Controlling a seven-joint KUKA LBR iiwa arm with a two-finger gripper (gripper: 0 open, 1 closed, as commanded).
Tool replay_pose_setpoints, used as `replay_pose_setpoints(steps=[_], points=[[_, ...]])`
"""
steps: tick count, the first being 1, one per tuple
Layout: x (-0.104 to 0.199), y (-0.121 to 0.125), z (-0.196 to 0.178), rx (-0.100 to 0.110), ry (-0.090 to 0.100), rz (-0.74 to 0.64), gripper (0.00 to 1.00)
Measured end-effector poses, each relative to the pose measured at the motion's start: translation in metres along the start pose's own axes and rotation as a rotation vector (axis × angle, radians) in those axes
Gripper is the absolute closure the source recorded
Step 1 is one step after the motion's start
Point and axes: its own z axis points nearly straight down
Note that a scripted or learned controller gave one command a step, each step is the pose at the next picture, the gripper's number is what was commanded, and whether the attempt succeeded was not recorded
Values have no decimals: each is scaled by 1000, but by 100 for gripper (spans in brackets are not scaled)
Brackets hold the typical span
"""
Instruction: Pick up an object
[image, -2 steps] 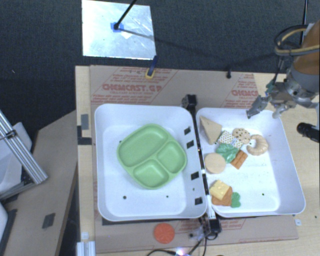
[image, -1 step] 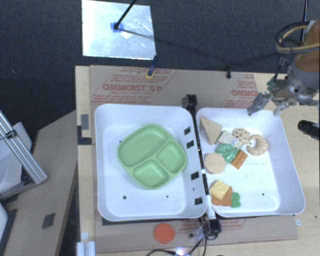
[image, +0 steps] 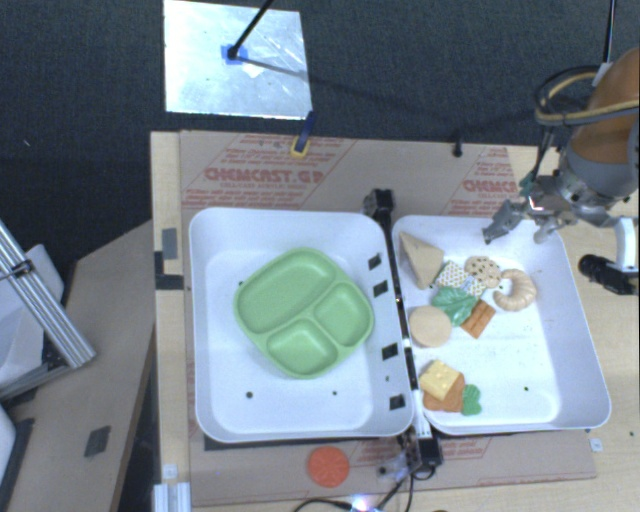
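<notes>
Dark carpet surrounds the desk (image: 250, 160), which carries two white bins side by side. Left bin (image: 215, 300) holds a green divided plate (image: 303, 312). Right bin (image: 560, 370) holds toy food: a wedge (image: 421, 260), a cookie (image: 482, 268), a croissant (image: 517, 289), a round biscuit (image: 431, 326), green leaves (image: 455, 304), and a yellow cheese block (image: 440, 381) near the front edge. The hand (image: 520, 224) hovers over the right bin's far edge with its two fingers spread and nothing between them. The croissant lies nearest, just below the hand. It is probably light, rigid plastic, somewhat slippery and curved; gripping across its narrow middle looks safest.
</notes>
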Motion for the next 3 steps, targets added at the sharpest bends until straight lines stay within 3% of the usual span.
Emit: replay_pose_setpoints(steps=[2, 3], points=[[3, 7, 85, 1, 1, -4, 0], [3, 10, 107, -7, -1, -5, 0]])
